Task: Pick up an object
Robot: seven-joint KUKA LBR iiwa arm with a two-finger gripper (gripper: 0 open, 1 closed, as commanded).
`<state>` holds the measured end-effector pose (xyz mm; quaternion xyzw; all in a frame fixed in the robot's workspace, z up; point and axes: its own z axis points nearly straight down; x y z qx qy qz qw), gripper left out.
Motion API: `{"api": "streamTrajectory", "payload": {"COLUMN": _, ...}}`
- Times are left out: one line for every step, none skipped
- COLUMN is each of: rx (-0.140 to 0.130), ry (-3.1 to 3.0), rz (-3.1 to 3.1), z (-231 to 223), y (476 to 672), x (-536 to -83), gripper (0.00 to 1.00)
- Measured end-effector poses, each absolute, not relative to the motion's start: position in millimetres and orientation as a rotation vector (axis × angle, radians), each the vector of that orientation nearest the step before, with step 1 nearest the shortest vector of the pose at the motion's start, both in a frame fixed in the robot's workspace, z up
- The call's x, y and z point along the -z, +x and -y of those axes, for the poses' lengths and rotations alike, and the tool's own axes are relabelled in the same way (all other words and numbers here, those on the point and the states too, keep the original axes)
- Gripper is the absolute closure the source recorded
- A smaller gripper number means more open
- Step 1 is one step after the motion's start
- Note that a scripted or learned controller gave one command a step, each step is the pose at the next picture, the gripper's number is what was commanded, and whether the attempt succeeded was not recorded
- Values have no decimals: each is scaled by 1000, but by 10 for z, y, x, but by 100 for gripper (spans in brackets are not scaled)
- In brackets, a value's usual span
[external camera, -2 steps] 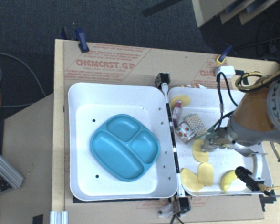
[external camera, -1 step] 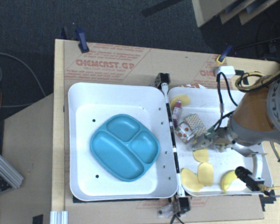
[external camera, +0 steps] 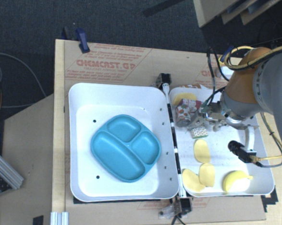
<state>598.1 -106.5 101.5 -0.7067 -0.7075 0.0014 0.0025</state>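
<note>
- Nearest the front rim of the right bin [external camera: 265, 188], yellow pieces [external camera: 200, 174] are lying in a loose row, well apart from me.
- Farther back, my pincer [external camera: 201, 119] is hanging low by a small speckled packet [external camera: 199, 132], which is lying just below and in front of it.
- Whether I am clenching or released, I cannot tell.
- Farthest left, the blue tray [external camera: 124, 147] is sitting in the other bin.

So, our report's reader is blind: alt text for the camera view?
A grey arm's gripper reaches into the right bin over small packets, with yellow pieces nearer the camera. The left bin holds a blue divided plate.
</note>
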Motion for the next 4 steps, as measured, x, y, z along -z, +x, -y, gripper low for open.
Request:
{"api": "streamTrajectory", "payload": {"rx": -2, "ry": -2221, "rz": 2220, "z": 1161, "y": 5340, "x": -841, "gripper": 0}}
{"api": "streamTrajectory", "payload": {"rx": 1, "ry": -2223, "rz": 2222, "z": 1159, "y": 5348, "x": -943, "gripper": 100}}
{"api": "streamTrajectory", "payload": {"rx": 0, "ry": -2223, "rz": 2222, "z": 1158, "y": 5347, "x": -942, "gripper": 0}}
{"api": "streamTrajectory", "payload": {"rx": 0, "ry": -2220, "rz": 2224, "z": 1240, "y": 6224, "x": -848, "gripper": 0}}
